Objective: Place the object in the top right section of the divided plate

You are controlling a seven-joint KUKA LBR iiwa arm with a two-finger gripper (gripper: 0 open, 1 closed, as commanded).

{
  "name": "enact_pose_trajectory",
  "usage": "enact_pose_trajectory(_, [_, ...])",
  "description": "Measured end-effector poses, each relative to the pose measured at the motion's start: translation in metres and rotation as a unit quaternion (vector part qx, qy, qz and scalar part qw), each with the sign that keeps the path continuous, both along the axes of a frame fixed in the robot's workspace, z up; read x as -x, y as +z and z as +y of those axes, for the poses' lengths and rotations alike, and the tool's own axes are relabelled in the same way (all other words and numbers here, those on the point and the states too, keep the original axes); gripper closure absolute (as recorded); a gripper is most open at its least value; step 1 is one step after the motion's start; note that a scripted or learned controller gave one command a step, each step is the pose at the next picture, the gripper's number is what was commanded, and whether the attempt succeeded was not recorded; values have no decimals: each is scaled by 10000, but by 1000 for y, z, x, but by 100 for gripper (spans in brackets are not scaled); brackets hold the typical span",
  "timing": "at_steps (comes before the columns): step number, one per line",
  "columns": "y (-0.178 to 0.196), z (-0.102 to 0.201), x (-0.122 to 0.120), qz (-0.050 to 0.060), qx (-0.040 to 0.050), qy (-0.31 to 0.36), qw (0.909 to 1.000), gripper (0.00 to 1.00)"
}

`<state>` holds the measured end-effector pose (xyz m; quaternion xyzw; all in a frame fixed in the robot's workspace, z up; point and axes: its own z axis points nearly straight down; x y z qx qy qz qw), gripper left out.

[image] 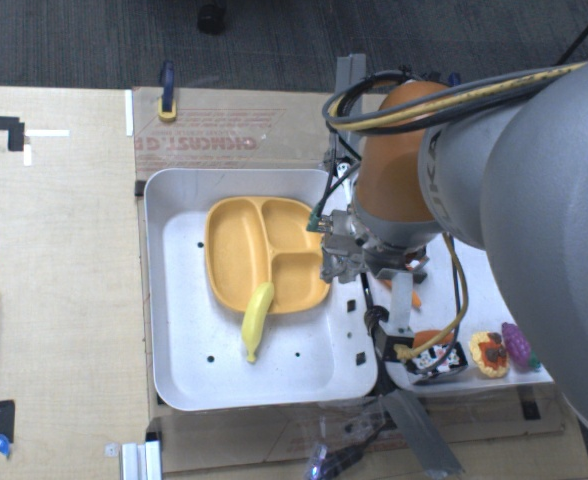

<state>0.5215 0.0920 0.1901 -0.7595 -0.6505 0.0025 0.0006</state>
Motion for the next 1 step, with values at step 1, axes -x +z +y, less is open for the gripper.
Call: enact_pose_trajectory(1, [0, -65, 40, 3, -1, -249, 9997, 100])
